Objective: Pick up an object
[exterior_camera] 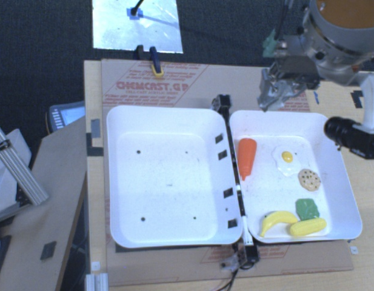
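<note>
While the arm (341, 23) is reached in from the right, the gripper (273, 97) is seen hanging above the far rim of the right bin (338, 187), just outside its back edge and over the cardboard sheet (174, 83). Its fingers are pointed downward; nothing is seen between them, and how far they are parted cannot be told, the tips being blurred against the metal.

All objects are lodged in the right bin. An orange carrot (246, 156) is laid lengthwise near the divider, tip toward the camera. A fried egg (286, 160) is placed right of it, with a round cookie (308, 179) just beside and below. At the near edge a yellow banana (276, 220) is set next to a yellow cob-like piece (308, 226), possibly corn, with a green item (307, 208) touching it from behind.

A black device (350, 135) is mounted over the bin's right rim. Black clips (223, 105) are fixed along the seam with the left bin (168, 174).
</note>
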You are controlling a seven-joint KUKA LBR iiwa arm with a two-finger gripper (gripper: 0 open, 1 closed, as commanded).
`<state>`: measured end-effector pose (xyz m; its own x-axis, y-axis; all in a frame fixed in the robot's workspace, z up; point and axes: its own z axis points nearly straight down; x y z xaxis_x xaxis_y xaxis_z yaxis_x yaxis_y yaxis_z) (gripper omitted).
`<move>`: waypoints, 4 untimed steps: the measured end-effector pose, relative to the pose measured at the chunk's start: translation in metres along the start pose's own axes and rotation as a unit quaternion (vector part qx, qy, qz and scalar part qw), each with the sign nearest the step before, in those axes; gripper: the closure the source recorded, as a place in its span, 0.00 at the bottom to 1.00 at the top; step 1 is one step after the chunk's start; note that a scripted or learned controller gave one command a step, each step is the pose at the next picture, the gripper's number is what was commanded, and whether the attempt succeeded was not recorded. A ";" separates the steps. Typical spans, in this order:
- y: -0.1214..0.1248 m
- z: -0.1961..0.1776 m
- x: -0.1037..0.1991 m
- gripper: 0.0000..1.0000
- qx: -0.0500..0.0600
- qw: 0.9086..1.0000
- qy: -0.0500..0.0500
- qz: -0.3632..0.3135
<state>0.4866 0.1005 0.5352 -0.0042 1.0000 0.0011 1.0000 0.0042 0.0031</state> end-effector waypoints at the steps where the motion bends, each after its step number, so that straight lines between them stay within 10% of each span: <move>1: 0.000 0.000 -0.016 1.00 0.001 1.000 -0.001 0.002; 4: 0.000 0.000 0.003 1.00 0.000 1.000 0.000 0.000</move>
<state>0.4864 0.1036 0.5352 -0.0047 1.0000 0.0014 1.0000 0.0047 0.0029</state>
